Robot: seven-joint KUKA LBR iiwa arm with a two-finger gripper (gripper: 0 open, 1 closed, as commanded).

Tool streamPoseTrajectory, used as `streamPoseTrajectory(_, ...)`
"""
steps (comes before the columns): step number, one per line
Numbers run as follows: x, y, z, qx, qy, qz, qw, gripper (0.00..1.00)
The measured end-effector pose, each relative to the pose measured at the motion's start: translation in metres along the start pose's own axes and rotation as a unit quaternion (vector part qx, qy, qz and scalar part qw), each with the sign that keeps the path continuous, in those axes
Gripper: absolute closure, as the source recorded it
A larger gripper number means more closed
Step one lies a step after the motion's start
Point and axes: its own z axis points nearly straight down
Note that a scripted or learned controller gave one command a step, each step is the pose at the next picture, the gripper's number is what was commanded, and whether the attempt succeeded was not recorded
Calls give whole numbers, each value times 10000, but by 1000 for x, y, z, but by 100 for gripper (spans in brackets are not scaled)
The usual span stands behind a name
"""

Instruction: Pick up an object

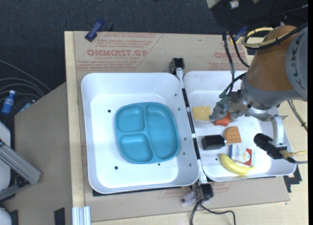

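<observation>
My gripper (221, 113) hangs low over the left half of the right bin (210, 83), at the end of the grey and orange arm. A small red object (223, 120) lies right under its tip, partly hidden by it, and whether it is gripped does not show. A yellow block (200, 113) sits just left of the gripper. In front of it lie an orange waffle-like square (233, 134) and a black block (212, 142). A banana (234, 166) and a small white carton (242, 154) lie near the front wall.
The left bin (98, 92) holds a blue divided plate (145, 132). A black rail (188, 116) runs between the two bins. The bins stand on a cardboard-covered bench (122, 48). Cables and a blue clip lie beyond the bench.
</observation>
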Motion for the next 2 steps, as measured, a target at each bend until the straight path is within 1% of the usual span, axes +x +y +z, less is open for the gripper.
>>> streamPoseTrajectory(1, 54, -37, -61, -4, -7, 6, 10000, 100)
streamPoseTrajectory(2, 114, -52, -66, 5, -1, 3, 10000, 100)
